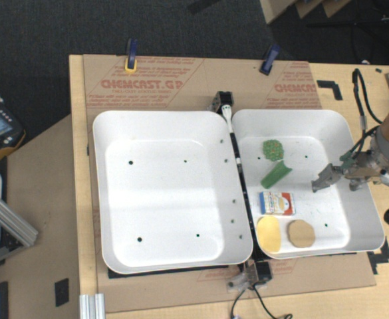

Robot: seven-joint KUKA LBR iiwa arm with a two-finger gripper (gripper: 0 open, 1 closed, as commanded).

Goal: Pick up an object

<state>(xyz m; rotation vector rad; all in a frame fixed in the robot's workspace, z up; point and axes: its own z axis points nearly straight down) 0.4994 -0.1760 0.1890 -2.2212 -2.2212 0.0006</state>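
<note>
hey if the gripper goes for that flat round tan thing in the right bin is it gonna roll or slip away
The tan disc lies flat, so it probably won't roll. Its low profile gives the fingers little edge, so it may slide. The yellow piece sits close beside it and might get nudged.

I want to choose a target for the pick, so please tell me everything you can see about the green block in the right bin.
The green block is a small, flat, elongated piece of plain solid green; its material cannot be told. It lies on the floor of the right bin, turned diagonally, upper end toward the right. Just above it sits a round, bumpy green object, very close or touching. A white card with red and blue print lies below it, apart. The claw is to its right, not touching.
</note>
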